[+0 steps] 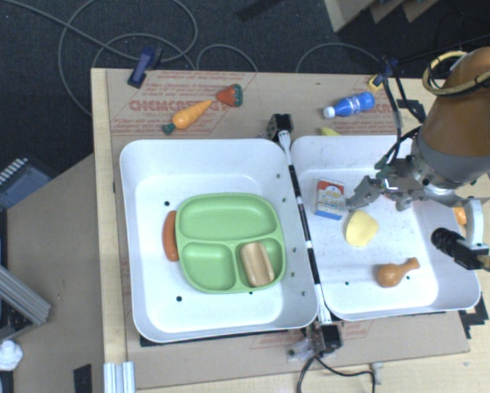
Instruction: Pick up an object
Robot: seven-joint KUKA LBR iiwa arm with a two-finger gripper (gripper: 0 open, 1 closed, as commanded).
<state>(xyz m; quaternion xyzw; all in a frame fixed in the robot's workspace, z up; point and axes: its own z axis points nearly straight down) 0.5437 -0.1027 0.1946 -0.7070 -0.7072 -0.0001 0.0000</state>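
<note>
- The tray point(229, 219) sits in the left bin point(147, 170), a bun point(257, 263) in one compartment and a sausage point(170, 235) just beside its left edge.
- In the right bin point(442, 289), a carton point(330, 198), a yellow lump point(361, 229) and a drumstick point(395, 273) lie loose and apart, each open to a grasp.
- The gripper point(374, 188) hangs over that bin between carton and lump, jaws spread and empty, probably lining up on one of them.

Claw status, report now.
Claw low in right bin, fingers unclear. Yellow piece just below it, not held. Small carton beside, close.
</note>
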